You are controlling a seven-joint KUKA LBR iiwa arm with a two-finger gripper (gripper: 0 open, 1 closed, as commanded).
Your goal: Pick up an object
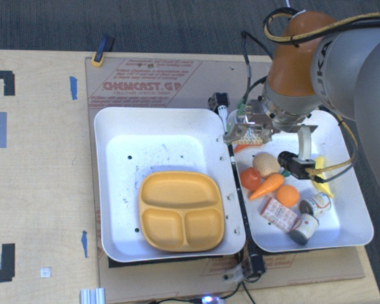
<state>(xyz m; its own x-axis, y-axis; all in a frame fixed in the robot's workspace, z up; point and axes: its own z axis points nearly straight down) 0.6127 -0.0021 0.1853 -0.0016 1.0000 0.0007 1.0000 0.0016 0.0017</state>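
Gripper (250,133) low over the right bin's (348,230) upper-left corner, by the divider — fingers hidden under the wrist, so cannot tell their spread. Just below it, a cluster: beige rounded piece (265,163), red tomato-like piece (250,178), orange carrot (267,186) lying aslant, orange ball (289,196), printed packet (279,215), grey-white can (305,227). In the left bin (107,170), a yellow divided tray (180,209).

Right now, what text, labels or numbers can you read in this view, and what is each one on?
"CHEMCAST GP": large red print on the brown sheet behind the bins.
Smaller red lines above and below it: too blurred to read.
Dark lettering on the arm: unreadable.
Red-and-white packet in the right bin: print too small.
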